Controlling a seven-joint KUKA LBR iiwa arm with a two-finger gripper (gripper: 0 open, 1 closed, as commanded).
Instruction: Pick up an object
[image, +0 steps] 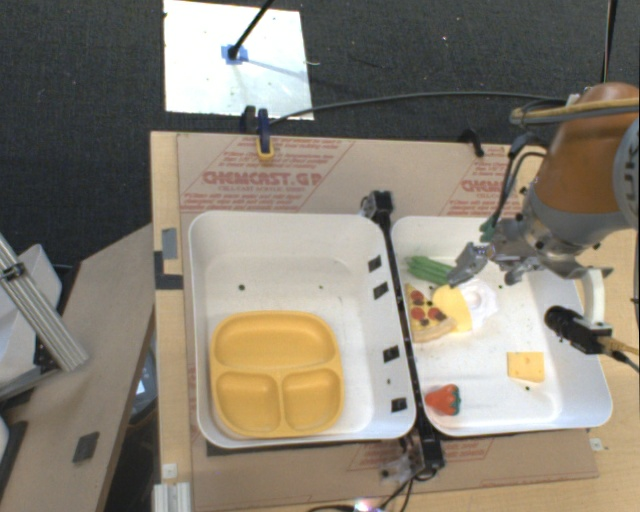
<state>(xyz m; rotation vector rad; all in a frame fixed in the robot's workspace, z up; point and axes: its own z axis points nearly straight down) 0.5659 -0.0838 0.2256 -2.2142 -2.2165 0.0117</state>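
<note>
Dark carpeted floor (80, 120) around a cardboard-covered surface (300, 165), yellow divided tray (278, 372) in the left bin (290, 235), right bin (570, 400) holding strawberry (443, 398), cheese square (526, 366), pizza slice (437, 311), green pod (430, 268), gripper (470, 265) low beside the pod, finger spread unclear.

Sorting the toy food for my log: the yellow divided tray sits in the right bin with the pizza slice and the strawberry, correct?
Not quite. The camera view shows the yellow divided tray in the left bin. The pizza slice and strawberry lie in the right bin.
</note>
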